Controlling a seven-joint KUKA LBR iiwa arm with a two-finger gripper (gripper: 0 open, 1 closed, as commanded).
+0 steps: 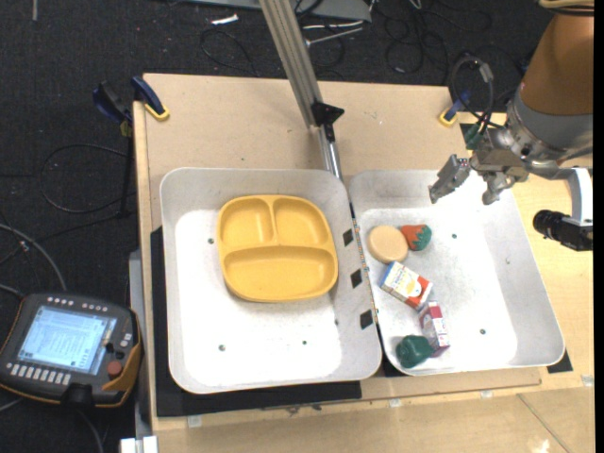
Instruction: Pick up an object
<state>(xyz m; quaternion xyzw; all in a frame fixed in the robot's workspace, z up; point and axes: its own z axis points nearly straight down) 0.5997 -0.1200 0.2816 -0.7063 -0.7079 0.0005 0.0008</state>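
Observation:
In the right bin lie several small objects: a round tan disc, a red and green strawberry-like piece, a white and orange carton, a small red and white packet and a dark green lump. My gripper hangs over the bin's far edge, up and to the right of the disc. Its two fingers are spread apart and hold nothing.
A yellow divided plate sits in the left bin. A slanted metal pole crosses the back of the bench. Yellow clamps grip the far corners. A teach pendant lies at the lower left, off the bench.

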